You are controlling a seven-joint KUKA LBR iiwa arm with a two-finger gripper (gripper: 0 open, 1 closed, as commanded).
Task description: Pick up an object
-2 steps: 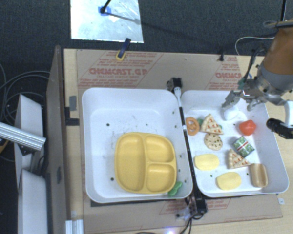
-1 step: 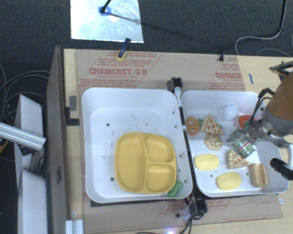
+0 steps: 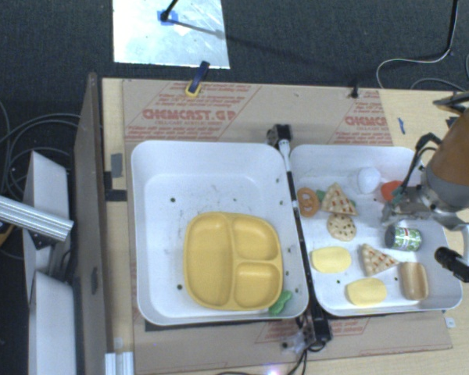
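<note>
The right bin holds several toy foods: a pretzel, two pizza slices, a biscuit, two yellow pieces, a brown bun, a white ball, a red piece and a green-labelled can. My gripper hangs low at the bin's right side. It is just above the can and beside the red piece. Nothing can be seen held in it.
The left bin carries a yellow divided plate with a small green thing at its near right corner. The arm's orange band leans over the right bin's far right edge. Cardboard lies under both bins.
</note>
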